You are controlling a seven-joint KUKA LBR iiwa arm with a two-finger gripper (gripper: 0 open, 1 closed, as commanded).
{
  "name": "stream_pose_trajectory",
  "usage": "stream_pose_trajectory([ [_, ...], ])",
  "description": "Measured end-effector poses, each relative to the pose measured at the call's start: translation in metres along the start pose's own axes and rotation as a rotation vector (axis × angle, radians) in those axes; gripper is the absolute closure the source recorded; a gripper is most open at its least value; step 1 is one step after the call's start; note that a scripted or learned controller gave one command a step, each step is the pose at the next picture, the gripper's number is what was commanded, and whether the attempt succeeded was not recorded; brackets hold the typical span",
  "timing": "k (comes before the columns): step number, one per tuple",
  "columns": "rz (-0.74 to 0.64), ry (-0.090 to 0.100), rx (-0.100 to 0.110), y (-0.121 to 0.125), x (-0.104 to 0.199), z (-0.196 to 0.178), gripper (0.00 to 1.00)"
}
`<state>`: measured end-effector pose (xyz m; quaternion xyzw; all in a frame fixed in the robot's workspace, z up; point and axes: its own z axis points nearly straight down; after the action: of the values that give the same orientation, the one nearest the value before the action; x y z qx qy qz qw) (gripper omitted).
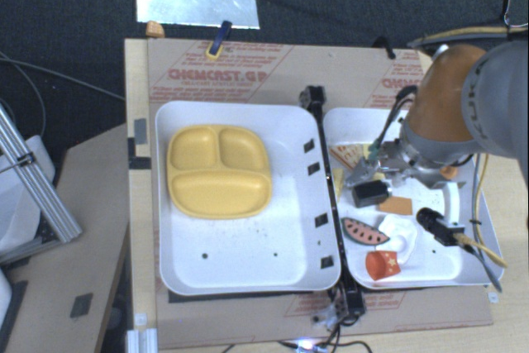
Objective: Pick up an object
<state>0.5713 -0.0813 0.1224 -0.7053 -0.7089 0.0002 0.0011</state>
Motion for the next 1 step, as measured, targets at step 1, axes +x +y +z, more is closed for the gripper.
stream_pose_trajectory([
  [1,0.002,-0.001,-0.005,0.0006,-0.0016,-0.0151,1.0],
])
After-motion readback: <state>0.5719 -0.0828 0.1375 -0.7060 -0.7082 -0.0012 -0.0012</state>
